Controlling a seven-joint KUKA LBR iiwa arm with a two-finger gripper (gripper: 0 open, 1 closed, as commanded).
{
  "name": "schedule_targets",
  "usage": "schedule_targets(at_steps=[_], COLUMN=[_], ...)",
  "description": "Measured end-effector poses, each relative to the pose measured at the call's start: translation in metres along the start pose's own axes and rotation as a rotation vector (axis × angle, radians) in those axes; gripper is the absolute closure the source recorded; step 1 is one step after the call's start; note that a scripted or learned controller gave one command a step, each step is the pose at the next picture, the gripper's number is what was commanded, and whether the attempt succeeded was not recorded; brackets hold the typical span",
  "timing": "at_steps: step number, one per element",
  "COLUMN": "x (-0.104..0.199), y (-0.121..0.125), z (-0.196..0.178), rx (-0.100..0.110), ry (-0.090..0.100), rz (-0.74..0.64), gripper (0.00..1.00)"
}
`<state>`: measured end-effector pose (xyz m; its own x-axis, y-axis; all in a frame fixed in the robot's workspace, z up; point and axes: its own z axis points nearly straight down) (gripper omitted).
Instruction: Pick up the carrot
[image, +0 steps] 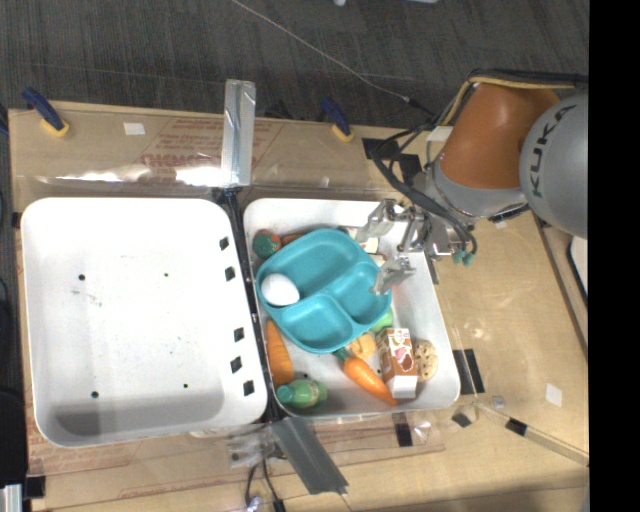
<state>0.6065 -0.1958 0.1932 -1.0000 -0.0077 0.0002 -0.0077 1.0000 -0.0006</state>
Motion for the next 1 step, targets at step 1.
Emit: schedule_targets(at_steps=[1], x=[0.0728], y=[0.03], z=[0.0351], rx=[-0.002], ry=[0.003], rz=[0.156], gripper=[0.0])
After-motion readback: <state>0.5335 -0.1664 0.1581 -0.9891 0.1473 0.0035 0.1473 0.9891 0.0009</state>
